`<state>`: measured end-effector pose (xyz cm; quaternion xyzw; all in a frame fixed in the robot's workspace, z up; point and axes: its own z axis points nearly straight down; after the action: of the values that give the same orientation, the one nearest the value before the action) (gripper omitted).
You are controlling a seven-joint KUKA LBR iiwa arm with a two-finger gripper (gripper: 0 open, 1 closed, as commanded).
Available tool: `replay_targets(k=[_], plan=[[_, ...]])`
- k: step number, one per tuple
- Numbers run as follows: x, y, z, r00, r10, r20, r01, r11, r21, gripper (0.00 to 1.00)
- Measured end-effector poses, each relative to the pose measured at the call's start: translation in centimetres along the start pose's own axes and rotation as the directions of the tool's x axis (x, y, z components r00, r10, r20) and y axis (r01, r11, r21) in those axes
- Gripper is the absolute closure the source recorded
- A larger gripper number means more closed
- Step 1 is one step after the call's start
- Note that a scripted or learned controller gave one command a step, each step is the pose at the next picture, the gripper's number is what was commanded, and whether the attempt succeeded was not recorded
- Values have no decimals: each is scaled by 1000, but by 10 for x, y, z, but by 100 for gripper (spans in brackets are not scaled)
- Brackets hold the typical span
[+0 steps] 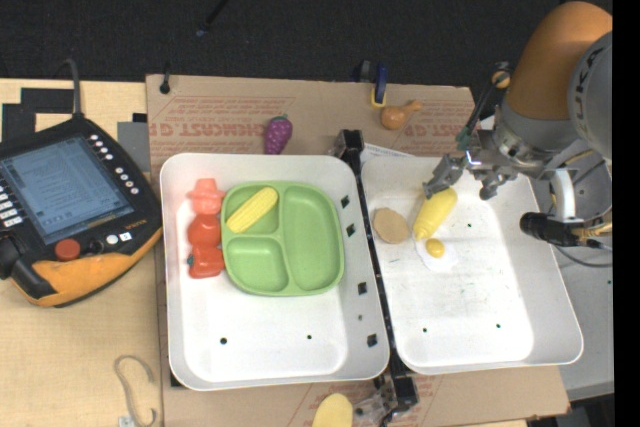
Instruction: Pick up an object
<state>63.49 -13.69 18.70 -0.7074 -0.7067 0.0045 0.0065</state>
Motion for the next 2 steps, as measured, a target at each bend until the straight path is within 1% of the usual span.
replay_targets(k=[1, 2], plan=[[0, 3, -9, 1000, -2, 3, 2, 1000, -15, 0], [5, 13, 48, 1000, -8, 2, 8, 1000, -10, 0]])
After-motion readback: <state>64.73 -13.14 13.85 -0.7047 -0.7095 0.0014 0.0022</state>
